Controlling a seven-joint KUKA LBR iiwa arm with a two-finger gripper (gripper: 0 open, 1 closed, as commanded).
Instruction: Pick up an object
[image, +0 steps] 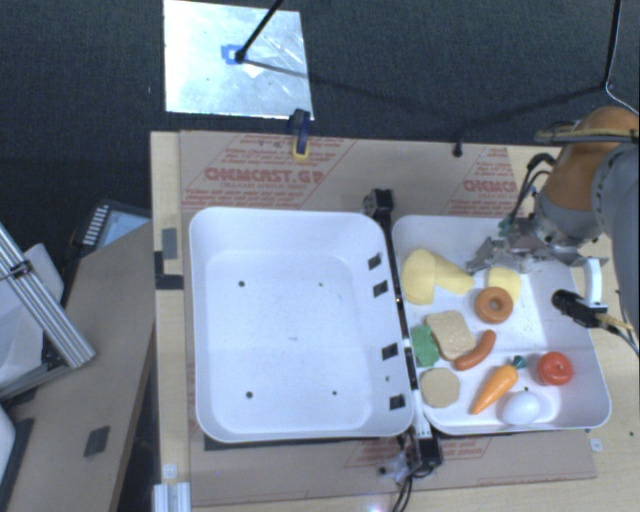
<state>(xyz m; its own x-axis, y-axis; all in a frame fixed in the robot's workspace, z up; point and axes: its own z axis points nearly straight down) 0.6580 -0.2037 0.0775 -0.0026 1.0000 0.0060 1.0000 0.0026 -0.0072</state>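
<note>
The arm's tool (492, 252) hovers low over the right bin (600, 400), just beside the yellow pear (428, 273) and the donut (493, 304) — approach stage, nothing gripped; whether it is open cannot be told. Next move, seemingly: descend onto one toy and close.

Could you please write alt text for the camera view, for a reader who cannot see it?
A grey robot arm with an orange band reaches from the right over the right-hand shallow white bin, which holds toy food: a pale yellow pear, a brown ring doughnut, a tan bread slice, an orange carrot, a red tomato and a white egg. The left-hand shallow white bin sits beside it.
</note>
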